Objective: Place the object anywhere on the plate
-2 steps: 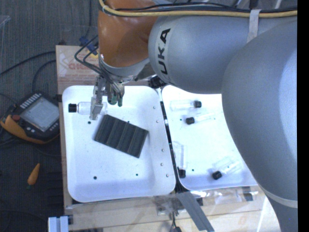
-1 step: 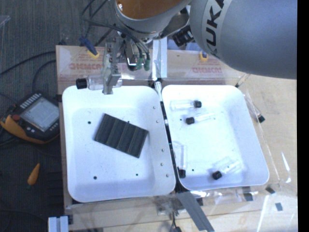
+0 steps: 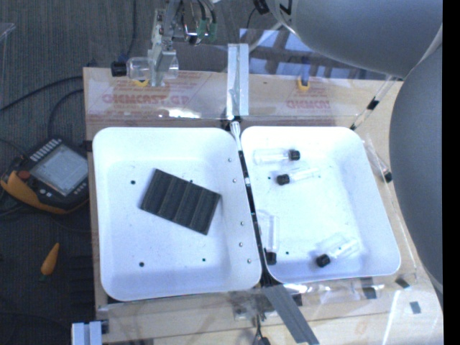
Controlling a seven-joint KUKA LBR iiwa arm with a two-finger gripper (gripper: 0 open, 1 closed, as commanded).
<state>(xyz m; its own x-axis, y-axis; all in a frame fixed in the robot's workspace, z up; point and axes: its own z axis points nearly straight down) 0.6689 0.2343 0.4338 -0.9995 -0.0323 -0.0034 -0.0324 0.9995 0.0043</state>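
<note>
Reaching in from the upper right of the frame, the big grey robot arm (image 3: 359, 20) covers that corner. Below it the pale wooden desk (image 3: 93, 99) carries two shallow white plastic bins side by side. The left bin (image 3: 115, 264) takes the lower left centre of the frame and the right bin (image 3: 374, 192) the lower right centre; their inner walls touch along the middle.

The dark grey ribbed rectangular plate (image 3: 180, 201) lies flat and turned at a slant in the middle of the left bin, apart from all its walls.

At the left edge of the frame, on the dark floor, rests a grey and orange handheld control box (image 3: 50, 175) with a cable.

The two-finger metal gripper (image 3: 162, 65) hangs at the top of the frame, left of centre, over the far edge of the desk and well apart from the plate. Its jaws look pressed on a clear plastic vial (image 3: 144, 67) that lies crosswise between them.

Four more clear vials with black caps lie in the right bin: two near its upper middle (image 3: 277, 154) (image 3: 298, 175), one at its left wall (image 3: 267, 232), one near its lower right (image 3: 339, 250).
</note>
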